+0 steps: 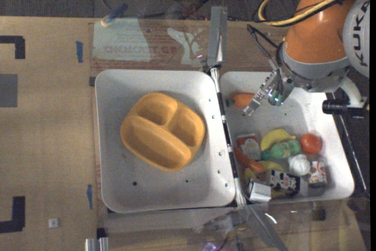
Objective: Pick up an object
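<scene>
My two-finger gripper [262, 96] hangs over the back left part of the right shallow white bin [341, 185], tilted toward the divider, and I cannot tell how it is set or whether anything is in it. The nearest candidate is the small orange carrot-shaped toy [241, 100], lying just beside my tool on its left, close to the bin's back left corner, its long axis running roughly across the bin. The cluster of toy foods, among them a yellow plastic banana [276, 138] and a red tomato-like ball [311, 143], sits nearer the front, well apart from me. I judge the carrot the shorter reach.
</scene>
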